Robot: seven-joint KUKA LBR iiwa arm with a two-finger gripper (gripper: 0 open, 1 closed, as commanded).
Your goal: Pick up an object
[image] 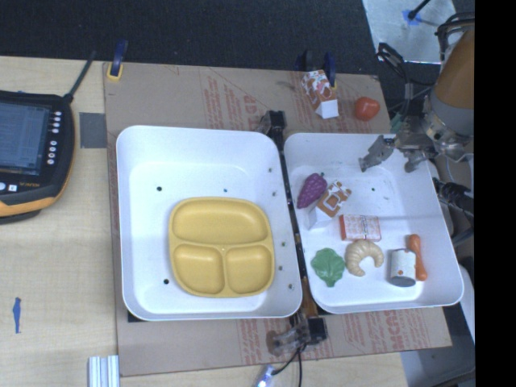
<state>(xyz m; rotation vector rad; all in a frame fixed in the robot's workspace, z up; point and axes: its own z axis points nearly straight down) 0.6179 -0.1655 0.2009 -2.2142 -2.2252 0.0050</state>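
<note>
The right bin [427, 297] holds purple grapes [311, 189], a small orange-and-white carton [333, 200], a flat pink packet [359, 227], a croissant [364, 256], a green leafy piece [328, 265], a grey can [401, 267] and an orange carrot [417, 256]. My gripper [394, 156] hangs over the upper right part of this bin, fingers spread apart and pointing down-left, nothing between them. It stands up and to the right of the carton, apart from every object.
The left bin [145, 160] carries a yellow divided tray [222, 245]. Behind the bins on the cardboard lie a small carton [320, 92] and a red tomato [367, 108]. A teach pendant [28, 151] rests at the far left.
</note>
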